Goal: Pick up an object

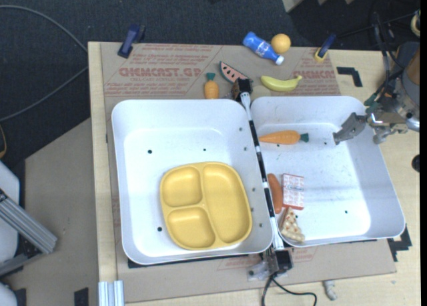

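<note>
My gripper (363, 131) hangs over the right bin's (373, 198) far right corner, its two fingers spread open with nothing between them. An orange toy carrot (280, 138) lies in that bin to the gripper's left, a good gap away. Along the bin's left wall lie a red sausage (274, 191), a red-and-white packet (293, 190) and a tan cracker-like piece (291, 225). A yellow divided plate (204, 203) sits in the left bin (133, 165).
Beyond the bins, on the board, lie a banana (280, 83), a blue bottle (261, 47), an orange ball (281, 43), a watermelon slice (231, 71) and a small orange fruit (211, 89). Blue clamps (130, 41) hold the board's far edge.
</note>
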`<state>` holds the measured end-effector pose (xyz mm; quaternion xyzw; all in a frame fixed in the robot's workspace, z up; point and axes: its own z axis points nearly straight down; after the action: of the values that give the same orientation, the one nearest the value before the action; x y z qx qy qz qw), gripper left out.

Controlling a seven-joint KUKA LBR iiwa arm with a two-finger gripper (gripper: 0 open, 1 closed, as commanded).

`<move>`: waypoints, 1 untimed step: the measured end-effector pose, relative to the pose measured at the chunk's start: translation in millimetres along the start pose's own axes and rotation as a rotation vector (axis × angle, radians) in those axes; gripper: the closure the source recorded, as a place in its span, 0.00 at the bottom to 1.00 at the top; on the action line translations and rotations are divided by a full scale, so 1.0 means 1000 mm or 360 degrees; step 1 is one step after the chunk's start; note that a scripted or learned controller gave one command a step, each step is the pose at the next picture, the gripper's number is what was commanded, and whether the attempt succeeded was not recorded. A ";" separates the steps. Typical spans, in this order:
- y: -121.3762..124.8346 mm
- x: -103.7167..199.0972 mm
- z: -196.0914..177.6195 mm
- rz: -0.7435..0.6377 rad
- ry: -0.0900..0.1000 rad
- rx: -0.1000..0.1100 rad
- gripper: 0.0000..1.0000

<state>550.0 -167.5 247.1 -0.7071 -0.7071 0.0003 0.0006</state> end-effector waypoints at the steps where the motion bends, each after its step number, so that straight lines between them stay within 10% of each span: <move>1: 0.034 0.046 0.125 -0.0002 0.0002 0.0005 0.00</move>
<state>583.5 -121.6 122.4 -0.7067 -0.7075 0.0009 0.0021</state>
